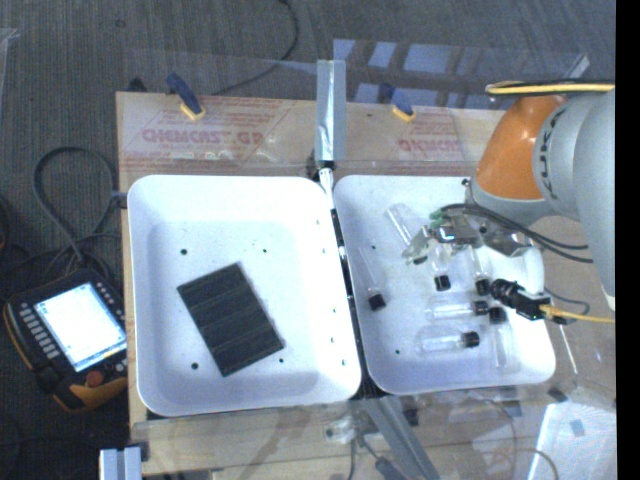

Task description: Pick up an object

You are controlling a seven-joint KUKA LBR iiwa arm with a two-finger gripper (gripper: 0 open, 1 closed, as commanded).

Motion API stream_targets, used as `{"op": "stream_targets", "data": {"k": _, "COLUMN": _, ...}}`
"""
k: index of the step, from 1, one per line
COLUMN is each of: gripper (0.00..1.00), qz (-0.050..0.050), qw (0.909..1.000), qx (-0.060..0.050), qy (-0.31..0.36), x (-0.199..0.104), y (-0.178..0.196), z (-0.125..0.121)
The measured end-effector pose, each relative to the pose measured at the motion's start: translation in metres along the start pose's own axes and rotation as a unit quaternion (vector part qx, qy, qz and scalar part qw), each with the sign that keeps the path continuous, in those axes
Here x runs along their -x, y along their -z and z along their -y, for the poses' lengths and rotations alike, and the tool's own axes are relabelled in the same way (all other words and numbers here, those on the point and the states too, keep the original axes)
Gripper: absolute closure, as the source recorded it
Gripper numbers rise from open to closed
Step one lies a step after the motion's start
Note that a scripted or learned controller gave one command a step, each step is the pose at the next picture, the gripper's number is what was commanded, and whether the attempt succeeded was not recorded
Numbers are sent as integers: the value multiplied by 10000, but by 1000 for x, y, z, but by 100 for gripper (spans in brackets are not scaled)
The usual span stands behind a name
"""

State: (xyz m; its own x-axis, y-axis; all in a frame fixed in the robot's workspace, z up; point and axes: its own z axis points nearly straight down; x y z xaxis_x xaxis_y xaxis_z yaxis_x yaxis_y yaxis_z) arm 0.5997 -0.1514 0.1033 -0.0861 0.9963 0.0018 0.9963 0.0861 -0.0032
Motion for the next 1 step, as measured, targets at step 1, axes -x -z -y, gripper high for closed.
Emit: {"op": "stream_targets", "data": {"k": 1, "gripper": 100, "qz": 16, "qw": 10000, "qx": 14, "qy": -61, "x": -34, "y": 120, "z": -24}}
